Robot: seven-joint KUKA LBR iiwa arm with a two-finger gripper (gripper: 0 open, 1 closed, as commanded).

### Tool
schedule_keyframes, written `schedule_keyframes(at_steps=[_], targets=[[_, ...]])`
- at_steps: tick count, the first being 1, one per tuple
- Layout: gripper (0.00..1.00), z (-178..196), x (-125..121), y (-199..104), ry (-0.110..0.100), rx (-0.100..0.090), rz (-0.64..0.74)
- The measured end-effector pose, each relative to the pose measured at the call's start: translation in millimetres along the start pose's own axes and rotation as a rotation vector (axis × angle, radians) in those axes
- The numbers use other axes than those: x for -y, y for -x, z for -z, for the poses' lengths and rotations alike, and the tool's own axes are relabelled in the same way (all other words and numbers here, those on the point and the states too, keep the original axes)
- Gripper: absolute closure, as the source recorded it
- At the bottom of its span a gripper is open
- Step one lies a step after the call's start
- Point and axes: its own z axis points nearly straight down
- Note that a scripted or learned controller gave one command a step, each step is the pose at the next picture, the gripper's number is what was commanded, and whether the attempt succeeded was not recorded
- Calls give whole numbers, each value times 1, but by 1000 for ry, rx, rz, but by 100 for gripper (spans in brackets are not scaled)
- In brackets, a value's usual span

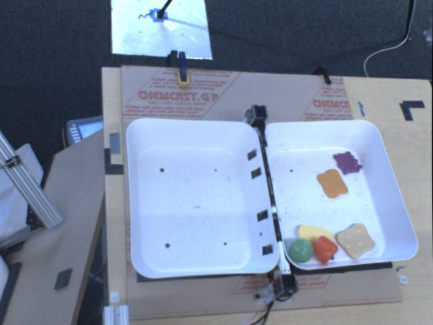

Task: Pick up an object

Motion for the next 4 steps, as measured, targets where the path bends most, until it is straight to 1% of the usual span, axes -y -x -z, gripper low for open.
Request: schedule_keyframes(at_steps=[1,2,3,4], targets=[[100,-84,9,17,-13,-3,-6],[100,24,5,-9,4,1,1],[100,-88,4,17,-16,-3,-6],[100,23,0,-26,3,0,2]])
